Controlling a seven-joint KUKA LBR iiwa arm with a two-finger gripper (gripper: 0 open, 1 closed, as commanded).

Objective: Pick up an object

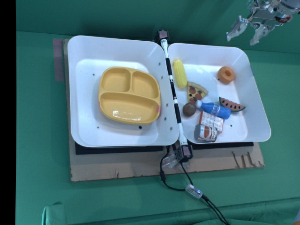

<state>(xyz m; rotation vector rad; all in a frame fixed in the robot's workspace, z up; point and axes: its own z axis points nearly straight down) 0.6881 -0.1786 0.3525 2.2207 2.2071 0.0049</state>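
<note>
The right bin [255,125] holds all the candidates for picking: a corn cob [180,73] along its left wall, a pizza slice [196,92] just below it, an orange doughnut [226,74] toward the upper right, a watermelon slice [231,105], a small blue-and-white bottle [214,109], a brown round piece [189,109] touching the bottle's cap end, and a small can [208,128] with a red-and-white label near the front wall. The gripper [250,32] hangs above and beyond the bin's far right corner, its two fingers spread apart with nothing between them.

The doughnut looks like the safest target, since it sits apart from the rest and nearest the gripper. The trouble lies in the cluster: bottle, brown piece, can and watermelon slice sit touching or just beside one another, so a descent there would likely knock a neighbour or close on two things at once. The bottle and can are rounded and could roll out from closing fingers. The corn cob lies close to the wall, leaving little room for a finger on that side.

The left bin [79,125] carries a yellow divided plate [129,95], and a white rod [171,86] runs between the bins.
</note>
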